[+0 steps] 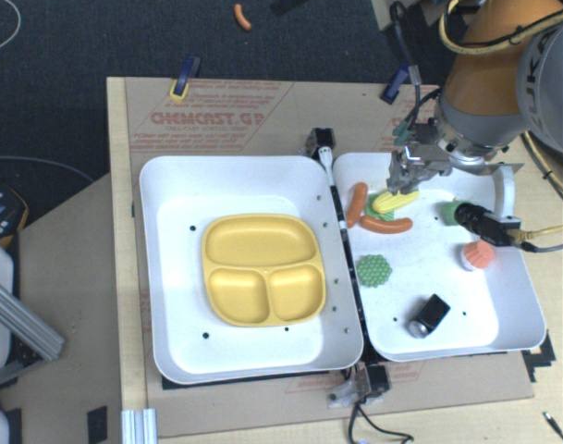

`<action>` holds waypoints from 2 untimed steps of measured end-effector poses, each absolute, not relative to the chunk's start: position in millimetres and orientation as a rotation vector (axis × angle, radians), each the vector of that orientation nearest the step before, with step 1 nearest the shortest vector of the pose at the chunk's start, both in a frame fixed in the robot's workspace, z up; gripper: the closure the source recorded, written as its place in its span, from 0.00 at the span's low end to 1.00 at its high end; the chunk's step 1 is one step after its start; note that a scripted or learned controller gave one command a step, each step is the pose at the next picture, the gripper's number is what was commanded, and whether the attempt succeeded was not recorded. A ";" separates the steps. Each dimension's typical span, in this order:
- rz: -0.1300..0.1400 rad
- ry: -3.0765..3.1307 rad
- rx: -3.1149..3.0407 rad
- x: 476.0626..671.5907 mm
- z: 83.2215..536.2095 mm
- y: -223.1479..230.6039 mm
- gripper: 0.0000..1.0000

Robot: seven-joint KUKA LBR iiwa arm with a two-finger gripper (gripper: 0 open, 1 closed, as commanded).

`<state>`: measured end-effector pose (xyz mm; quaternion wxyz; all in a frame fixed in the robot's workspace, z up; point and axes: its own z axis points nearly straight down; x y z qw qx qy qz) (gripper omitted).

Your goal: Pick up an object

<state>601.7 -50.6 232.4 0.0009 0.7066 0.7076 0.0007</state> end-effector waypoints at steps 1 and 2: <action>-0.004 2.223 2.225 589.6 216.1 -56.6 1.00; 0.002 2.221 2.219 601.4 215.9 -53.2 1.00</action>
